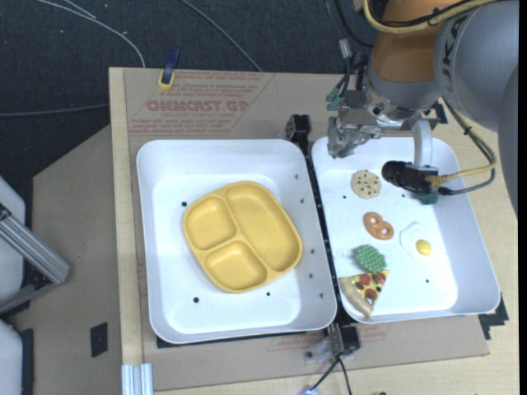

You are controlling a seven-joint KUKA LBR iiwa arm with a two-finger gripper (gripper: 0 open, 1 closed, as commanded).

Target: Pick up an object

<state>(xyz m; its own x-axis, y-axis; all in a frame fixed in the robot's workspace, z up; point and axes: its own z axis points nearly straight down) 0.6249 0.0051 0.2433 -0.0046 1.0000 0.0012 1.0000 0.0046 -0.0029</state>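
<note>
Hovering over the right white bin's (461, 299) far-left corner, the gripper (342, 144) seems empty, fingers perhaps slightly parted; the round, speckled tan cookie (366, 183) lies just beside it

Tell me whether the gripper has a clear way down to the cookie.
Probably yes. The gripper hovers at the right bin's far edge, just beyond the cookie, which lies flat and apart from the pretzel.
</note>
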